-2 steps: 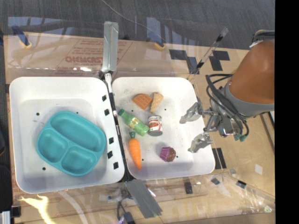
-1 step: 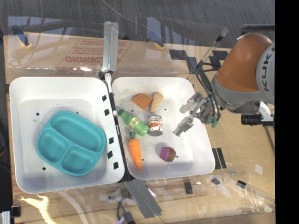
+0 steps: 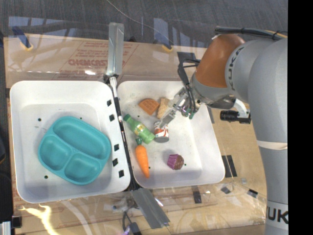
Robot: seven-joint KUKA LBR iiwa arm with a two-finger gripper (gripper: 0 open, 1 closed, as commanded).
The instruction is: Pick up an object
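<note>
My pincer (image 3: 164, 126) reaches down from the right of the frame into the right bin (image 3: 208, 153), my grey arm (image 3: 259, 77) with its orange band (image 3: 217, 62) filling the upper right. The tips come down at the middle of that bin, right on a small red and white can (image 3: 162, 132), which lies against the bin floor; I cannot tell whether my pincer is released or clenched, nor whether the can is truly caught. Just left of the can lies a green bottle (image 3: 138, 129), slanting from upper left to lower right, its lower end touching or nearly touching the can. Below the bottle an orange carrot (image 3: 142, 161) lies with its point toward the bottom of the frame. To the lower right of the can, apart from it, sits a dark purple object (image 3: 175, 161). Above the can, near the bin's upper middle, a brown bread-like piece (image 3: 148, 106) rests beside a paler tan piece (image 3: 163, 106), which my fingers partly cover. In the left bin (image 3: 29, 102), a teal divided plate (image 3: 74, 150) with three compartments lies toward the lower centre. Both bins stand side by side on the surface (image 3: 63, 58), which shows brown printed cardboard under clear film in the upper left.
</note>
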